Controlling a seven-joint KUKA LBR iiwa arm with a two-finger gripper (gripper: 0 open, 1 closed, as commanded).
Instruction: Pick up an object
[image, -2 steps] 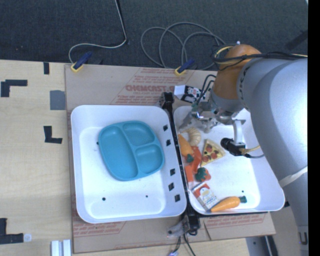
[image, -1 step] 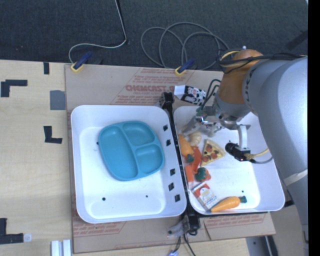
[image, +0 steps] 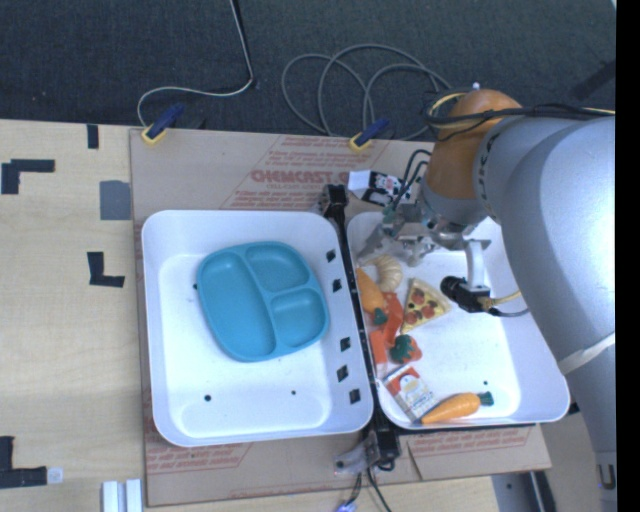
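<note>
My gripper (image: 393, 238) hangs low over the far left corner of the right bin (image: 520, 375), below the arm's orange band (image: 455, 150). Just beneath it lies a beige garlic bulb (image: 388, 270). Along the bin's left wall are an orange toy vegetable (image: 369, 292) and a red piece with a green top (image: 396, 340). A pizza slice (image: 425, 303) lies in the middle of the bin. Near the front edge sit a small red-and-white carton (image: 409, 391) and a carrot (image: 455, 405). I see nothing held by the gripper.
The left bin (image: 180, 400) holds a blue divided plate (image: 263, 300). A black divider with clips (image: 345, 300) runs between the two bins. Cables (image: 350, 80) lie on the dark floor behind the bench. The arm's grey body (image: 560, 230) covers the right bin's far right side.
</note>
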